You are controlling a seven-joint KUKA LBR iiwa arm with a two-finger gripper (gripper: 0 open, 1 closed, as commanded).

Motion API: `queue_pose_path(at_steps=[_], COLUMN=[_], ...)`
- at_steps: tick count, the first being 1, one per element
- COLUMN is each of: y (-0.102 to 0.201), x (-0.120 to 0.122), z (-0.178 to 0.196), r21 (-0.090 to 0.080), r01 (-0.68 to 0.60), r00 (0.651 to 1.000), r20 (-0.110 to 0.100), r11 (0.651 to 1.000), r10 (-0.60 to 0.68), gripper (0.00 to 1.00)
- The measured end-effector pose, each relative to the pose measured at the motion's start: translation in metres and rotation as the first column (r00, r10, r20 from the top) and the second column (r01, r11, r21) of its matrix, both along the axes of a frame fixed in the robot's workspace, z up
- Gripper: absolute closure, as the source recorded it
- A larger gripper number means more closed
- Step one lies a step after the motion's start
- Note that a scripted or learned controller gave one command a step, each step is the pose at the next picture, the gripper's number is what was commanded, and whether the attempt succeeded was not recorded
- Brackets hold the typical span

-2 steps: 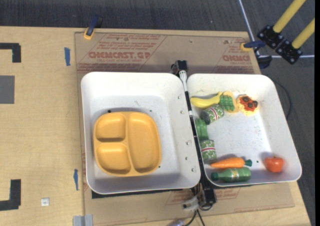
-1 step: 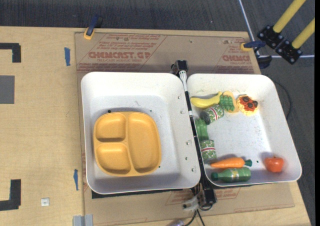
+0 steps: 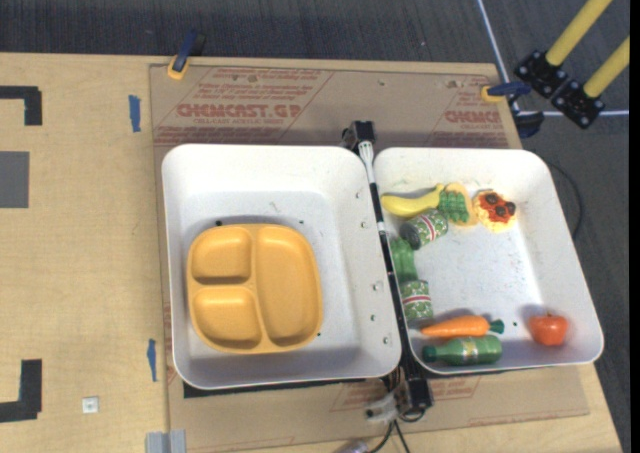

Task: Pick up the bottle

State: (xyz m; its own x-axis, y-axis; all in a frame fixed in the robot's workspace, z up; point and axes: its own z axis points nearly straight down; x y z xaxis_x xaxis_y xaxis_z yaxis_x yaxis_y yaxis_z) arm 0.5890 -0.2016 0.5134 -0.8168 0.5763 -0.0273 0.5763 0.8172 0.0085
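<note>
**Green bottle at the front wall: how I'd have gone for it**

Green bottle (image 3: 462, 349) was the nearest toy to the camera. It lay on its side in the right bin (image 3: 560, 241), along the front wall, cap end pointing at the tomato (image 3: 548, 329). A carrot (image 3: 462, 326) lay parallel just behind it, close enough that I couldn't tell if they touched.

As for the claw, I honestly couldn't tell if it was spread or pressed together, so nothing counted as grabbed at that point.

My take on doing the pick well:
- Closing across the bottle's short axis looked like the way to go, but that put one side of the claw by the carrot and the other by the bin wall. Tight on both sides.
- Aiming at the labelled middle seemed safer than the neck, since a round body probably rolls if it's pinched off-centre.
- Coming straight down seemed best. A slanted approach would likely shove the carrot or ride up the wall.

More green stuff (image 3: 403, 259) sat along the divider side near a banana (image 3: 410, 203), and some of it might've been bottle-ish too, hard to say. The yellow divided plate (image 3: 255, 286) in the left bin (image 3: 200, 191) was well out of the way.
</note>
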Motion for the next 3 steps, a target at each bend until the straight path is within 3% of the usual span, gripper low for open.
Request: queue_pose_path(at_steps=[1, 2, 3], y=[0.0, 0.0, 0.0], x=[0.0, 0.001, 0.001], z=[0.0, 0.011, 0.011], r21=[0.0, -0.002, -0.002], r01=[0.0, -0.001, -0.001], r00=[1.0, 1.0, 1.0], r20=[0.0, 0.007, 0.007], r11=[1.0, 1.0, 1.0], r10=[0.0, 0.001, 0.001], gripper=[0.0, 1.0, 0.0])
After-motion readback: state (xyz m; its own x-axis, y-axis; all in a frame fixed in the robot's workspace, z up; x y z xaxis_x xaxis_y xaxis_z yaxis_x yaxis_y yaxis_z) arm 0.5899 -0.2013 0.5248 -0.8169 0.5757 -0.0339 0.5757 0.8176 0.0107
